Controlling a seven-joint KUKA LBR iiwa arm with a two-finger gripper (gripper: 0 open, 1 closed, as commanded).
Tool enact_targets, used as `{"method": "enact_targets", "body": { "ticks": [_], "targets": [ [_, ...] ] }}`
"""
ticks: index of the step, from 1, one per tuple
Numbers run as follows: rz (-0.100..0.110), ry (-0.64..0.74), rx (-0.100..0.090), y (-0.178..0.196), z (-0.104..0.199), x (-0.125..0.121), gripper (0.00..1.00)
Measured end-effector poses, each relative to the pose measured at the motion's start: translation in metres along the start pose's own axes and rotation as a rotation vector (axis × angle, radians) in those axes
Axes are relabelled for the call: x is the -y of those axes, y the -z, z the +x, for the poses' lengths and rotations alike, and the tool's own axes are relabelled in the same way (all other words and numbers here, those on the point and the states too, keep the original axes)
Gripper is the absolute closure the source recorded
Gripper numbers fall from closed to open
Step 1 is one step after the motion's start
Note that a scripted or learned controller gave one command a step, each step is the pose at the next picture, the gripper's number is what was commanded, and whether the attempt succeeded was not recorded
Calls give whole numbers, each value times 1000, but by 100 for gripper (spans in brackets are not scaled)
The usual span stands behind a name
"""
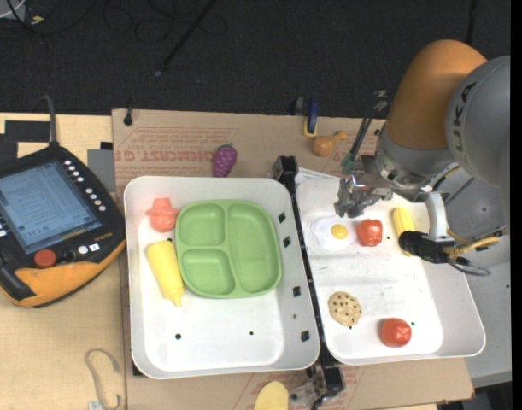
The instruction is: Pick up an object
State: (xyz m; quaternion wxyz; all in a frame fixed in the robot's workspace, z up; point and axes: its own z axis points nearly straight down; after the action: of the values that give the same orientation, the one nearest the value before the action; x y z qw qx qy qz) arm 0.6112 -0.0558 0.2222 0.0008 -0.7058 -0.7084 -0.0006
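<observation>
Landmark: green divided plate [227,248], lying in the left white bin [211,348].
Beside the plate: pink toy [161,214] at its upper left; yellow bottle-shaped toy [166,270] along its left edge.
Right bin [448,336], right of the plate: fried egg toy [337,231], red tomato toy [369,232], yellow corn toy [402,221], cookie [344,308], second red toy [395,332].
Hand [354,202]: dark fingers hang just above the egg and tomato; cannot tell if spread or pressed together; nothing seen between them.
Arm [444,118]: grey with orange, over the right bin's far corner.
Worktop [55,348]: pale wood with cardboard [201,143] under the bins; purple toy [225,159] and orange toy [327,143] beyond the plate.
Far left of the plate: orange-edged control tablet [43,220].
Room: dark backdrop with cables.
Writing: red print on the cardboard, unreadable.
</observation>
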Motion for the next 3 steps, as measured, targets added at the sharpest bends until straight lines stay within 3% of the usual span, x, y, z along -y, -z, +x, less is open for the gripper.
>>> {"method": "enact_targets", "body": {
  "ticks": [1, 2, 3],
  "targets": [
    [-1, 0, 0, 12, 46, -17, 100],
    [1, -2, 1, -3, 80, -33, 100],
    [1, -7, 1, 15, 75, -22, 100]
  ]
}}
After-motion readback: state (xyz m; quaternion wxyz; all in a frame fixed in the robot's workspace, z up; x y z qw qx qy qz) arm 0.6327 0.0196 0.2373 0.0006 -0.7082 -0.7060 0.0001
